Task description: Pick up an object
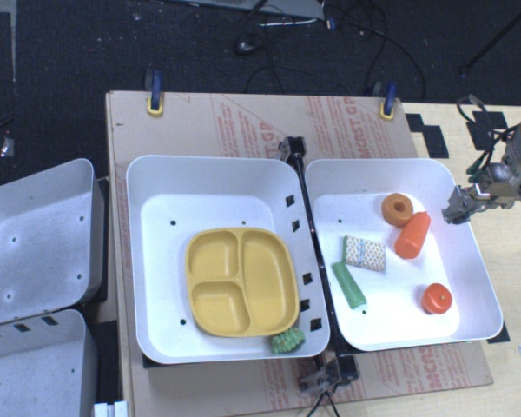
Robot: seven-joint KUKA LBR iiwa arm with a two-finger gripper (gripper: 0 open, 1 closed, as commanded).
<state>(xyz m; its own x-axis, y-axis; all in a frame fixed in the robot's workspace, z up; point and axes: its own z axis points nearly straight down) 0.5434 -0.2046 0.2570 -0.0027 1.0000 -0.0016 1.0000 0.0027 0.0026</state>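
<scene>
Hovering my hand (462,207) just outside right bin (469,233), beside its right wall, nothing between fingers that I can see; am not telling whether open or closed, too small. Am judging orange cylinder (412,235) likeliest pick: nearest that wall, lying tilted, touching orange ring (398,208). Ring crowding it. Farther from wall: patterned block (365,253), green stick (348,285); round orange piece (436,298) near front corner. Beyond bin: left bin (156,233) carrying yellow tray (241,281), green lump (286,341).

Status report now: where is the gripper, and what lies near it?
Gripper at right bin's right rim, holding nothing seen. Nearest: orange cylinder and orange ring, untouched. Nothing in the way.
</scene>
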